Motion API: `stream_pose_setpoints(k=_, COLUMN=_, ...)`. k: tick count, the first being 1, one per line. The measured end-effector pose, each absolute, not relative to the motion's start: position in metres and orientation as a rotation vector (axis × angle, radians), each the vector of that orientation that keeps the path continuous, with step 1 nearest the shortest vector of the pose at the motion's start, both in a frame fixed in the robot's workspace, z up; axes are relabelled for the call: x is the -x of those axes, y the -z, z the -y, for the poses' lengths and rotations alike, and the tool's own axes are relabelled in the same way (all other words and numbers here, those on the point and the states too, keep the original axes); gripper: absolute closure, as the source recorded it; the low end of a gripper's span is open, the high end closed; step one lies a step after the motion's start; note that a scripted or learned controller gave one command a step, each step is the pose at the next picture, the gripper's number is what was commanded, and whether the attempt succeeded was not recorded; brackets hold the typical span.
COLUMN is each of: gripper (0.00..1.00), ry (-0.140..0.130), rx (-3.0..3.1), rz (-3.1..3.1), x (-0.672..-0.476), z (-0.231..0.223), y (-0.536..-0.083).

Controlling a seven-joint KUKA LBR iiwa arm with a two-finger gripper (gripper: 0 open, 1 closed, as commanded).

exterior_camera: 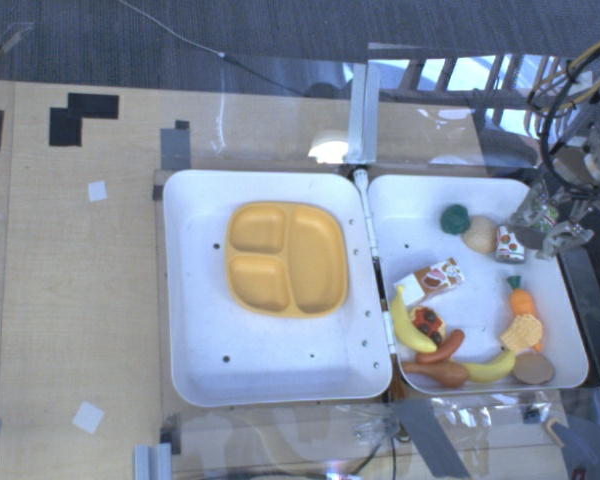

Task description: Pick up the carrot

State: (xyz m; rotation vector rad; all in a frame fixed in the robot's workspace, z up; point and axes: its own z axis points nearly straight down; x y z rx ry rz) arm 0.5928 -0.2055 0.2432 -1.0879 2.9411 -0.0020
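Move the gripper [550, 226], open or closed impossible to tell, over the carrot [521, 304]. Straddle the orange body, avoiding the yellow wafer [522, 333] just beside.

A yellow sectioned plate [284, 258] sits in the left bin [195, 368], while the right bin [420, 203] holds two bananas [410, 326], sausages [442, 360] and a green ball [455, 218].
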Motion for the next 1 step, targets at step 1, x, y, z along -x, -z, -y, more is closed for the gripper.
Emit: stream_pose_setpoints(k=1, gripper=1.0, ry=0.006, rx=1.348, rz=-2.826, x=-0.6597, z=0.2036, y=-0.231)
